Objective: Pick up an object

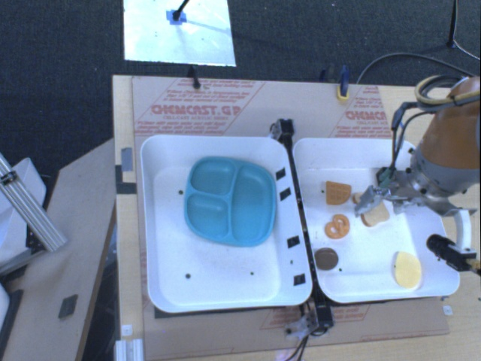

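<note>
A grey arm [443, 145] with an orange band reaches in from the right over the right bin [361, 288], its gripper [373, 201] low above the bin floor. Whether the gripper is clenched or released cannot be told from here; the metal parts at its tip blur together against the white plastic.

Just beside the tip, touching or nearly so, lies a pale bread piece [376, 215]. Nothing can be seen clamped by the gripper. Left of the bread sits an orange wedge [337, 193], near the bin's middle. Below that lies an orange ring [337, 226], and below the ring a brown disc [325, 259] close to the bin's left wall. A yellow slice [407, 269] rests well apart from these, toward the bin's near right corner, by a black fitting [449, 251] on the arm's side.

The left bin [161, 277] holds a blue plate [230, 200] with three compartments, lying flat and slightly turned, near the centre. The two bins meet along a black divider [294, 201]. Both stand on a board [225, 104] printed with red lettering, on the bench. Beyond the board, on dark carpet, lies a pale square sheet [177, 22].
</note>
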Available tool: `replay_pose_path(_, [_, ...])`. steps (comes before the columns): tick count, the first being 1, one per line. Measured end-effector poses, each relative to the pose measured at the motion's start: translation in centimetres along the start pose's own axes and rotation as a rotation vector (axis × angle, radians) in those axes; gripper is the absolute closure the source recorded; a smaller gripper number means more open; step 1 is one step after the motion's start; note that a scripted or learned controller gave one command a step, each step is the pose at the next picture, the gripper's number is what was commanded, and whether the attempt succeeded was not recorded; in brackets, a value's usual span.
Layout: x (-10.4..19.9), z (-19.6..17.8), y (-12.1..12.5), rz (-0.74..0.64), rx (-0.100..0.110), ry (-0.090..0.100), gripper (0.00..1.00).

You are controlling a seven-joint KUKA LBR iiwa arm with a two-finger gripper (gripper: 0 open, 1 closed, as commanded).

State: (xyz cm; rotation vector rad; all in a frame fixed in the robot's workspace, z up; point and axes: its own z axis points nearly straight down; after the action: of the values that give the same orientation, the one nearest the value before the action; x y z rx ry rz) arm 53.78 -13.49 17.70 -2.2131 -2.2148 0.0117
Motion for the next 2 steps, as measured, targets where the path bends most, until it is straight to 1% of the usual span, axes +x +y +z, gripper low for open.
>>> replay_pose_path(1, [0.1,-0.7,0.3,-0.003,-0.014,-0.002,0.0])
replay_pose_path(2, [-0.8,3.9,0.8,0.0,-0.011,-0.002,0.0])
